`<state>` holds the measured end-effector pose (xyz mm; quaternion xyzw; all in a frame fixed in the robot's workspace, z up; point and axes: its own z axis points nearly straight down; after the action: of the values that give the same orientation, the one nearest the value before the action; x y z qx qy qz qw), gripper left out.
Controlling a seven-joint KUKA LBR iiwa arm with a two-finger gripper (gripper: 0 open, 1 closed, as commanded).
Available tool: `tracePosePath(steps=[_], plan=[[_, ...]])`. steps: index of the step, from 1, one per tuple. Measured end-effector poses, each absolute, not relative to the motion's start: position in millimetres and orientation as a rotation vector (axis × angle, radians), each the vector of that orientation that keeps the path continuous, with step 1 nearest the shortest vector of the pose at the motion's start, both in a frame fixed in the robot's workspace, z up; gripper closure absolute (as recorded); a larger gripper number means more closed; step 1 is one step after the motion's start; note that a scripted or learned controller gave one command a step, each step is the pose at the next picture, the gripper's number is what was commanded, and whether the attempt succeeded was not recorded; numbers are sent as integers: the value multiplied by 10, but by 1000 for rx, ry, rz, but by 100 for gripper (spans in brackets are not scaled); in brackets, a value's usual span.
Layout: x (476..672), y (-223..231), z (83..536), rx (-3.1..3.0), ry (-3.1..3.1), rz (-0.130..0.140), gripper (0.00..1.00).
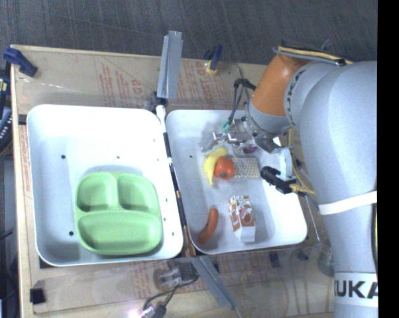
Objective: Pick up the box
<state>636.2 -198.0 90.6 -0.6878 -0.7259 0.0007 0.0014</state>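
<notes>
Box: the box (pixel 242 218) lies flat in the right bin (pixel 186 177), near its front wall, right of the sausage (pixel 209 224).
Axis: long axis runs front to back, tilted slightly; top end points toward the tomato (pixel 224 169) and banana (pixel 213 164).
End effector: the end effector (pixel 230 136) hangs over the bin's back part, well apart from the box; its state cannot be told.
Risk: descending here would probably hit fruit; a grasp along the box's length may slip.

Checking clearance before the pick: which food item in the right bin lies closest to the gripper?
The banana, directly beneath the gripper with the tomato against it. The sausage and box lie nearer the bin's front edge.
</notes>
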Motion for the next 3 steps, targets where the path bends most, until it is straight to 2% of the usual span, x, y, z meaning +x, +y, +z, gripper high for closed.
tracePosePath(steps=[1, 2, 3], plan=[[5993, -2094, 1799, -2050, -2382, 0, 0], [6013, -2082, 1047, -2128, -2307, 4, 0], [6018, -2075, 1148, -2121, -2312, 6, 100]])
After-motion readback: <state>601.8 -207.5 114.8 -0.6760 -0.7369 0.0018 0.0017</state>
